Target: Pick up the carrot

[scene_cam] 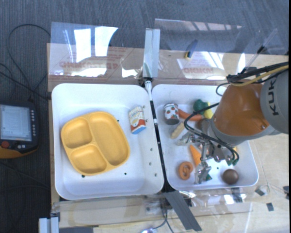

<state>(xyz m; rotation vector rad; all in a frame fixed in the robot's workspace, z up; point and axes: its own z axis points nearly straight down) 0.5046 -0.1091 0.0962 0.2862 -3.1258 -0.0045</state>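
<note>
Low in the right bin: metal two-finger gripper [202,171], tips pointing toward the near wall, too tangled in cables and shadow to tell spread from pinched. Nothing seen between the fingers. Just left of the gripper, touching or nearly so, small orange carrot [195,154], tilted, its lower end partly masked by the gripper's metal parts. Near-left of that, round orange ring-shaped toy [185,170]. To the right, dark brown ball [229,176] by the near wall. Above, broad orange wrist band [237,111] covering much of the shallow white right bin [247,181] and hiding whatever lies under it. Peeking out along the far edge: red-spotted white cup [171,112], green leafy piece [200,105], another thin orange piece [190,115], hard to identify. Further left, shallow white left bin [106,191] with yellow three-compartment plastic tray [94,141] and small red-and-white carton [137,119].
</note>
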